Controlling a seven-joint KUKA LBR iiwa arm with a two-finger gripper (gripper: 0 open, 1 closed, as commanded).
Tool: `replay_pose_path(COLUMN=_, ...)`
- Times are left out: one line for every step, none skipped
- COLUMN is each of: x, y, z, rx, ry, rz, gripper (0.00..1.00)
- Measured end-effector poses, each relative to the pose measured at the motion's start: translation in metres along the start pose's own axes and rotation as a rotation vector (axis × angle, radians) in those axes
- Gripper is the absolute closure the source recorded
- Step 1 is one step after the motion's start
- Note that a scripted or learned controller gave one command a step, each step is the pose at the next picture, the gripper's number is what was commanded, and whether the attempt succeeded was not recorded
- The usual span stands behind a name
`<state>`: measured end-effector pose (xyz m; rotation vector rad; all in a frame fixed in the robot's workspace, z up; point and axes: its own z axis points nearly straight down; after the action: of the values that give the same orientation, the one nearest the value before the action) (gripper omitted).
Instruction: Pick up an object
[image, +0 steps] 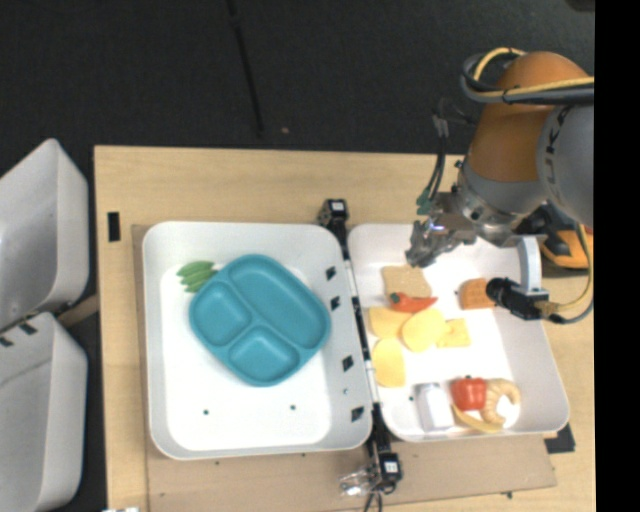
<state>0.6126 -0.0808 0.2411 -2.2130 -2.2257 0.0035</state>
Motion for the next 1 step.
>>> replay_pose_path(x=0.0431, y=-0.0371, z=0.0018, rx=0.001, ry=0.0, rz=0.001, gripper=1.0)
